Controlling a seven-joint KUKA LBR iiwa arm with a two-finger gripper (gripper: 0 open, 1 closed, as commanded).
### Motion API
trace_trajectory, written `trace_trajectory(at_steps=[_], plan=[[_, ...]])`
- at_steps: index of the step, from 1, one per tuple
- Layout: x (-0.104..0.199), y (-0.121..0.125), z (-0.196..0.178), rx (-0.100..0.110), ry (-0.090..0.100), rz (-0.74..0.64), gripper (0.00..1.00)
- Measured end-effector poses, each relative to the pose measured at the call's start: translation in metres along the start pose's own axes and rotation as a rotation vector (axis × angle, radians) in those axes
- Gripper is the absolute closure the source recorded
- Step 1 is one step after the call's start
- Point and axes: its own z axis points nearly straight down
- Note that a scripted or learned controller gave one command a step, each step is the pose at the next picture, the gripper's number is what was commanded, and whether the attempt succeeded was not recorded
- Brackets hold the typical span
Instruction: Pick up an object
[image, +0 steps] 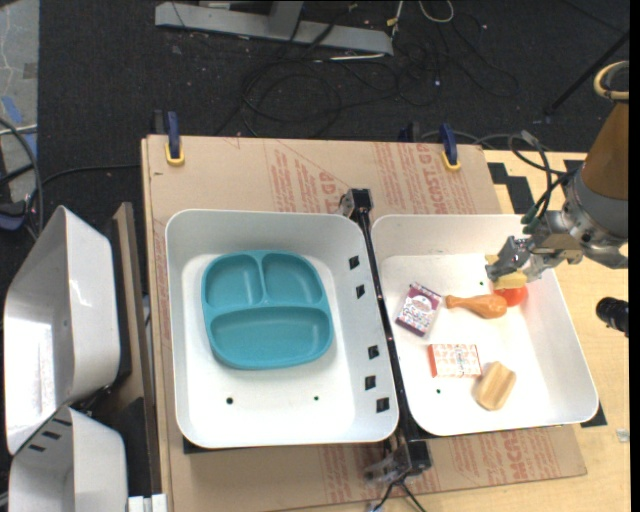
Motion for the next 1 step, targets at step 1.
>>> trace_trajectory(at_steps=[1], plan=[[0.0593, 0.0078, 0.0089, 0.005, 0.004, -0.005, 1.0]])
